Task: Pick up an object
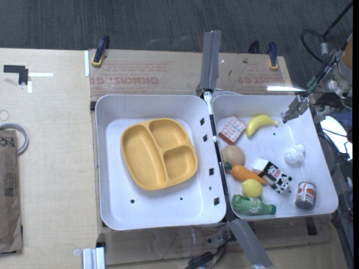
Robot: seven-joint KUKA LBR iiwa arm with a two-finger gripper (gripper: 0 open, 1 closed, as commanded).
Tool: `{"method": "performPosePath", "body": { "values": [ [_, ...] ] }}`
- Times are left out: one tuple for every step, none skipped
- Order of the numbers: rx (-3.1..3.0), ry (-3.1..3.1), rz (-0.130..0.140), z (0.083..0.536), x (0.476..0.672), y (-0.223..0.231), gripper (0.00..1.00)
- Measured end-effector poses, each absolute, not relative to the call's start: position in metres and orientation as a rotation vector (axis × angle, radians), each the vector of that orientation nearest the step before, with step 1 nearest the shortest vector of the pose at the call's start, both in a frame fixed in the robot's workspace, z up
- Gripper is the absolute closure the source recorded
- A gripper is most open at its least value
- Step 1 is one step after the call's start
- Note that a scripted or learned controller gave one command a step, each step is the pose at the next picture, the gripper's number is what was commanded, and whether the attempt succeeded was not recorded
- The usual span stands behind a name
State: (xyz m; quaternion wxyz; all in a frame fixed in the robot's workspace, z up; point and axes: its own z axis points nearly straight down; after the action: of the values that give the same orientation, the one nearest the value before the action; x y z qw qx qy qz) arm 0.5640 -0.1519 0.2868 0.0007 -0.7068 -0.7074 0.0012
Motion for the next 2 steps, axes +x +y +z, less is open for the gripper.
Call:
{"method": "performPosePath", "body": {
  "values": [
    [-2.318, -2.116, 0.005, 0.189, 0.481, -0.129, 0.0],
    [-2.262, -2.18, 0.003, 0.288, 0.523, -0.162, 0.0]
  ]
}}
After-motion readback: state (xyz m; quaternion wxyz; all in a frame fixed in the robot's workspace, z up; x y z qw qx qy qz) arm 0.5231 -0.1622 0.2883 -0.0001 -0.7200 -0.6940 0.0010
